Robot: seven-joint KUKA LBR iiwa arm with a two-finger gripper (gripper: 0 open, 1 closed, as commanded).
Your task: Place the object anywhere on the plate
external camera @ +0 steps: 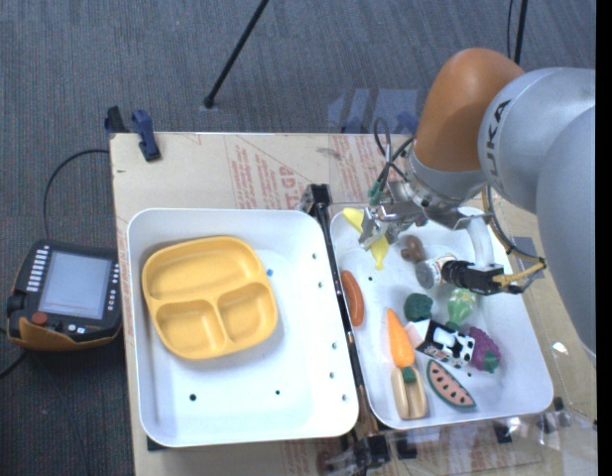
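Toys crowd the right-hand shallow white bin: you can pick out an orange plastic carrot, a reddish sausage-shaped piece lying against the left wall, a watermelon slice with dark seeds, a tan hot-dog bun, a black-and-white cow figure, a purple lump, a dark green rounded piece and a brown oval piece. All look like smooth moulded plastic, small and rounded, so expect them to slip or roll under a pinch.

Your gripper hangs low over the bin's upper left corner, directly above a yellow banana-like piece. That position suggests the program is going for a pick there, though which toy is the intended object you cannot settle from this angle. Whether the jaws are spread or closed cannot be told either; the wrist and cabling hide them, and nothing is visibly held.

The yellow three-compartment plastic plate sits in the left-hand white bin, towards its upper left, with nothing on it. Its raised rim and dividers should keep a dropped toy from rolling off, which is probably why any compartment will do. The object is on the right side, well apart from the plate, with the two bin walls between them.
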